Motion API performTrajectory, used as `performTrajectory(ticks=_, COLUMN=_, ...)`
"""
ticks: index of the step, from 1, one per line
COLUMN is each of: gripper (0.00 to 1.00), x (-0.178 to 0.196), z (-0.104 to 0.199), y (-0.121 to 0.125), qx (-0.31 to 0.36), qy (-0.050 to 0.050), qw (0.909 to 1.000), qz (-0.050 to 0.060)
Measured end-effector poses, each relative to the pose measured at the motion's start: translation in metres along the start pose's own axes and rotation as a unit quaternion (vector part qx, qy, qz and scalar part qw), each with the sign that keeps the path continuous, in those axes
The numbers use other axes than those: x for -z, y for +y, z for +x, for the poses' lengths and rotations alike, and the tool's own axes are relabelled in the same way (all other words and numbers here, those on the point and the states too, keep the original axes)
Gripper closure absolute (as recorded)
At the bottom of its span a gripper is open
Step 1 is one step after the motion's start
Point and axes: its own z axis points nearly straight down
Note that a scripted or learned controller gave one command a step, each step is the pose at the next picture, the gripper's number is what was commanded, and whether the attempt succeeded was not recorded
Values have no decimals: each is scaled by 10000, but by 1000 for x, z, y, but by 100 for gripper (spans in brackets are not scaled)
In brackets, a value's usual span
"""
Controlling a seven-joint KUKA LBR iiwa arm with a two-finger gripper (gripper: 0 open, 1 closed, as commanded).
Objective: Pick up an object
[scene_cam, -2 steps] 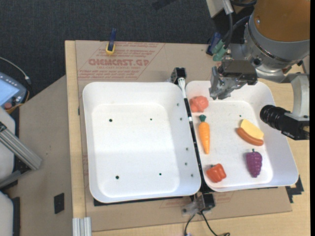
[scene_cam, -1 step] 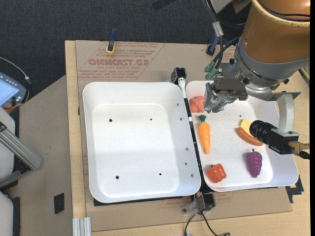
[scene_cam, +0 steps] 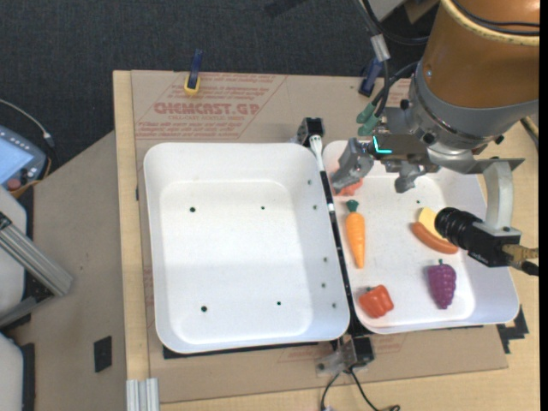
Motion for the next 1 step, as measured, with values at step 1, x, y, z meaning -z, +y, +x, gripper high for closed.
performTrajectory(ticks=1, gripper=100, x=11, z=0, y=1, qx=0, qy=2, qw=10000, qz=-16)
